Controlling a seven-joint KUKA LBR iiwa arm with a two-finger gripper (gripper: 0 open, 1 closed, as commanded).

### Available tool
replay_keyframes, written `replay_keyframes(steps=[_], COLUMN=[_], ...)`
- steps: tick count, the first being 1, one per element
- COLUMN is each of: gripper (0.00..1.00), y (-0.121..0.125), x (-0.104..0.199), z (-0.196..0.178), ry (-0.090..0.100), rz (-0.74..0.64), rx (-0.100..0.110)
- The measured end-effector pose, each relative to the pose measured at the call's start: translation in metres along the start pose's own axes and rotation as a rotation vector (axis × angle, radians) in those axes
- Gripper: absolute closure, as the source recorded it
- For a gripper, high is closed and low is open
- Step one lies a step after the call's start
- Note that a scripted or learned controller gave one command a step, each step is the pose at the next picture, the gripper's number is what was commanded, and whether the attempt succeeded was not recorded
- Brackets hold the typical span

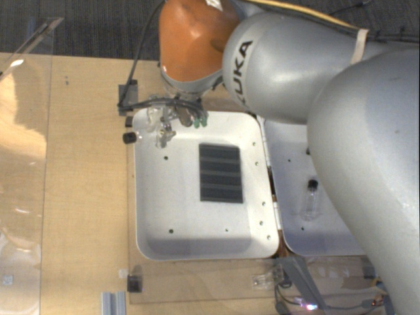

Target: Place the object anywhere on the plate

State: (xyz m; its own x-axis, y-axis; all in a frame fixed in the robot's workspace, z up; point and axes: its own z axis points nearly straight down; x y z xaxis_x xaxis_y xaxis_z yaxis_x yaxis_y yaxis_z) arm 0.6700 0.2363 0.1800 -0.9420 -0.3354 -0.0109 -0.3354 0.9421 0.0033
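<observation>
Left bin (pixel 197 241): dark ribbed plate (pixel 220 172) at centre. Gripper (pixel 172 120) over far-left corner; jaws' state cannot be told. Right bin (pixel 295 235): clear tube (pixel 312 199).

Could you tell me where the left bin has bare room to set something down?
Bare floor lies between the dark ribbed plate and the left bin's left wall, and along its near wall. The far-left corner is crowded by the claw.
</observation>
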Motion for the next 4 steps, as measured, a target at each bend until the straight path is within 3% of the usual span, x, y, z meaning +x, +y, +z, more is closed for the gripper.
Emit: replay_keyframes(steps=[1, 2, 3, 4], gripper=[1.00, 1.00, 1.00, 1.00], y=[0.000, 0.030, 0.013, 0.000], x=[0.001, 0.100, 0.060, 0.000], z=[0.022, 0.079, 0.080, 0.030], ry=[0.002, -0.025, -0.021, -0.003], rz=[0.949, 0.665, 0.206, -0.058], rx=[0.004, -0.001, 0.008, 0.001])
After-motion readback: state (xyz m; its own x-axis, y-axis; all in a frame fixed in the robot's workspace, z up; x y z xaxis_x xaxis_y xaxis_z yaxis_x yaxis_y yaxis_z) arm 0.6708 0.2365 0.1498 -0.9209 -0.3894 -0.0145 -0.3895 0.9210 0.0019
